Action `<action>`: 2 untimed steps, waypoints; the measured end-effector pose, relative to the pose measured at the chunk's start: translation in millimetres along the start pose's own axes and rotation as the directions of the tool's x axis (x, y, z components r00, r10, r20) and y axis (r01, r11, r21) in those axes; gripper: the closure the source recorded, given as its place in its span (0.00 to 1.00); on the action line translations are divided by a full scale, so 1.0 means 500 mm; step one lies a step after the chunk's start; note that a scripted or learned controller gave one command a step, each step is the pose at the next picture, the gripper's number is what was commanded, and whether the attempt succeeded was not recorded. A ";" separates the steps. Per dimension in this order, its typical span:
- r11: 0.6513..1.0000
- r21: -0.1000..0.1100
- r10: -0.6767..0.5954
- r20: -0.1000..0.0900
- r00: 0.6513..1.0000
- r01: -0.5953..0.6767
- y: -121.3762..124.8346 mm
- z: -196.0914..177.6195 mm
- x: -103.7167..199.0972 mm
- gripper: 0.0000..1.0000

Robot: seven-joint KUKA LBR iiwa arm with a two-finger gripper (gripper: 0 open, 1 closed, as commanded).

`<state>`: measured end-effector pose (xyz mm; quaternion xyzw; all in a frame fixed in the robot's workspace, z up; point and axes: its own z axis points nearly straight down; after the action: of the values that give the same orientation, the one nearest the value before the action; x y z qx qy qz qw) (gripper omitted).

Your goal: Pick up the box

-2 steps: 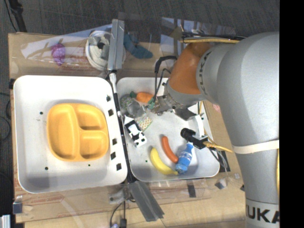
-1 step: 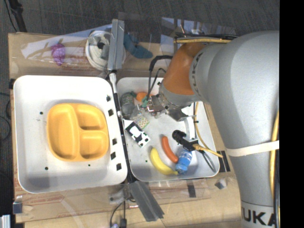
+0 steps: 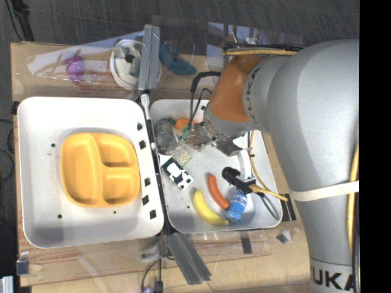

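Care with the descent matters most here: we would bring the gripper (image 3: 194, 137), now low near the right white bin's (image 3: 269, 215) far-left corner, squarely over the small black-and-white patterned box (image 3: 178, 174) and close across its short sides. We cannot tell the finger state. The box lies flat by the bin's left wall, its long axis running diagonally from that wall toward the yellow banana (image 3: 206, 209).

Both bins (image 3: 36, 224) are white. The left one bears a yellow divided tray (image 3: 101, 168). In the right bin (image 3: 269, 215) lie a yellow banana (image 3: 208, 209), an orange-red sausage (image 3: 216, 191), a blue bottle (image 3: 237, 206), a black-and-white box (image 3: 177, 174), and a pale carton (image 3: 181, 157) with what seems a green dotted pattern. The arm (image 3: 305, 102) is grey with an orange band (image 3: 232, 93).
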<state>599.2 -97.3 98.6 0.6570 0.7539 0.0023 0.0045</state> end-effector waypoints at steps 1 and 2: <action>1.000 -0.001 -0.005 -0.003 1.000 0.005 0.003 -0.022 0.004 1.00; 0.999 0.013 -0.045 -0.005 0.999 0.045 0.065 0.016 -0.012 1.00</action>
<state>632.1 -98.8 91.1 0.6398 0.7686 -0.0015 -0.0014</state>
